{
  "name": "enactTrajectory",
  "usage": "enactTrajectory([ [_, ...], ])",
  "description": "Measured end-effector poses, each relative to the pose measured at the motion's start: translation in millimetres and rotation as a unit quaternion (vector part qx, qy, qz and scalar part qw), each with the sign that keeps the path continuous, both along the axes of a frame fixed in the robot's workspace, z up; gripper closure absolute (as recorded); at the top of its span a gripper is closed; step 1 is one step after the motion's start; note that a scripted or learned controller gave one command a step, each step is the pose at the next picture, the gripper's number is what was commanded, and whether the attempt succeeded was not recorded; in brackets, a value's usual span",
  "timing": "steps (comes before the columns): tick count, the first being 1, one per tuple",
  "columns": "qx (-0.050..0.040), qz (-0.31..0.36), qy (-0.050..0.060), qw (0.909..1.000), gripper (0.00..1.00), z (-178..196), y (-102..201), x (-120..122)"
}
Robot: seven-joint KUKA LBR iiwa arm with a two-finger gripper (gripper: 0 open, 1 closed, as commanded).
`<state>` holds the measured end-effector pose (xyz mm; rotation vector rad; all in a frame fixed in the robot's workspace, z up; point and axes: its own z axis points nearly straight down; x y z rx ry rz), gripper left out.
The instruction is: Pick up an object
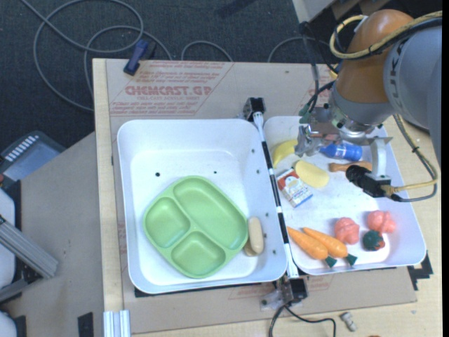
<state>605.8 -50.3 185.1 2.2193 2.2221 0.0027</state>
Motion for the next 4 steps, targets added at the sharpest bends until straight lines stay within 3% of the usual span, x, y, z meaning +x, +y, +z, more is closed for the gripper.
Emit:
enactTrajectory([
  [1, 0.0001, 0.0, 0.002, 1.0, 1.0, 0, 8, -3],
  [2, 0.0004, 0.0, 0.002, 1.0, 1.0, 0, 45, -13],
  [3, 0.0003, 0.0, 0.002, 1.0, 0.0, 0, 45, -13],
  [4, -0.0004, -0.001, 0.002, 1.0, 0.0, -1, 13, -45],
])
